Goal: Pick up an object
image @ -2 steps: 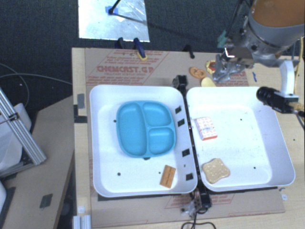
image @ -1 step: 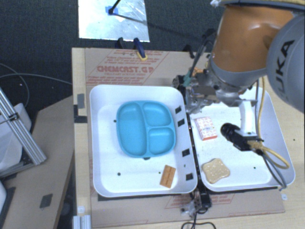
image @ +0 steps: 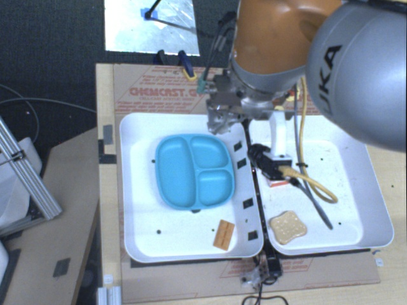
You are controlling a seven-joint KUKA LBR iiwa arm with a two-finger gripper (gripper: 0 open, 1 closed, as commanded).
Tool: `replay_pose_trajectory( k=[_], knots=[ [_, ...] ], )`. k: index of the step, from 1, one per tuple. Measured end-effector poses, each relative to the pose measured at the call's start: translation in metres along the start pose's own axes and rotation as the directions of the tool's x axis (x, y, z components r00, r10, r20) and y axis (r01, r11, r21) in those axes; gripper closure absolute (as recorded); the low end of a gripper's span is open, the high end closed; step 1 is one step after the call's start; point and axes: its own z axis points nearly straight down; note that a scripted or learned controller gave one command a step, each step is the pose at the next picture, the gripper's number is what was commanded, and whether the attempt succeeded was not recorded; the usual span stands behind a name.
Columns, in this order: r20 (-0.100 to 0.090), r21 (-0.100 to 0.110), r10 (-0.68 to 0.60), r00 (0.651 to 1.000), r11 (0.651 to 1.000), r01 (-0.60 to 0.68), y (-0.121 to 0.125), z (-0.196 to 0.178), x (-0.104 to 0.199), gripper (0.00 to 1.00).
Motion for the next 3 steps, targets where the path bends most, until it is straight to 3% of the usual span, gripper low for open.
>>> replay_pose_trajectory(
  k=[1,2,3],
  knots=[
    [0.007,0.018,0.009,1.0,1.0,-0.009,0.035,0.202,0.02,1.0],
    [0.003,0.013,0.009,1.0,1.0,-0.009,-0.059,0.203,0.028,1.0],
    [-0.004,-0.003,0.004,1.0,1.0,-0.004,0.026,0.276,-0.01,1.0]
  ],
)
